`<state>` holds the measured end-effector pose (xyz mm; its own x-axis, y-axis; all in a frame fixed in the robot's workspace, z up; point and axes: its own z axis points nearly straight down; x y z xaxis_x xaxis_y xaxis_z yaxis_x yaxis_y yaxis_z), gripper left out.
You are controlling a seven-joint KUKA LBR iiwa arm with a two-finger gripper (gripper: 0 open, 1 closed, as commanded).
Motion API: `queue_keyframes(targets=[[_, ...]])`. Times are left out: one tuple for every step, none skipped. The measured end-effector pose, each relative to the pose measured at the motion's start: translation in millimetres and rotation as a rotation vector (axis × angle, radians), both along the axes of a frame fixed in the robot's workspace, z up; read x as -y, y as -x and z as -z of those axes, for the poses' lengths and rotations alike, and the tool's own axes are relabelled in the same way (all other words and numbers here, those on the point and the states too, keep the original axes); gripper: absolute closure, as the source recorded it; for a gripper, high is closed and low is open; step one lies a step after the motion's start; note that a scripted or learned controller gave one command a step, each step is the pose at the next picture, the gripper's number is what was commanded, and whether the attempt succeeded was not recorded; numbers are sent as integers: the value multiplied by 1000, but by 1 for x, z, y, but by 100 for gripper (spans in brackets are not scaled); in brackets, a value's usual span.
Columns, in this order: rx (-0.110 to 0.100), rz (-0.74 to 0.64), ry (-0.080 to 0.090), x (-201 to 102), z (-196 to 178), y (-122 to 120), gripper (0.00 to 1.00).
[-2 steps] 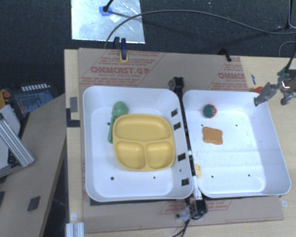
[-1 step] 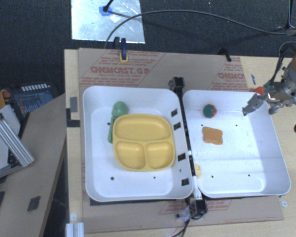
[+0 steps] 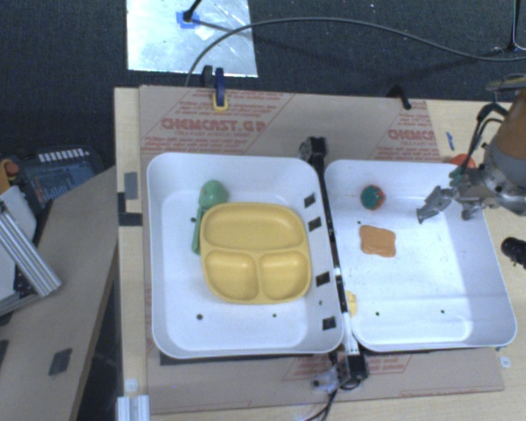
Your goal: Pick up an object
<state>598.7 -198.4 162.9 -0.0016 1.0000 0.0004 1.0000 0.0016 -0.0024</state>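
Right bin (image 3: 473,323) floor mostly bare, ball (image 3: 372,197) and orange piece (image 3: 378,240) near divider, yellow tray (image 3: 253,251) crowding left bin (image 3: 171,261)

Two white bins (image 3: 237,345) on a cardboard-covered bench (image 3: 272,117).

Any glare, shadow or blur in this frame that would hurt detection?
Camera view: glare blows out the metal sheet up top; the right bin floor reads bright and low-contrast; the gripper looks slightly soft; the yellow tray and orange piece are sharp.
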Motion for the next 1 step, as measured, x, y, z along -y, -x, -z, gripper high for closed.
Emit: queue_keyframes(targets=[[3, 1, 1, 7, 44, 0, 0]])
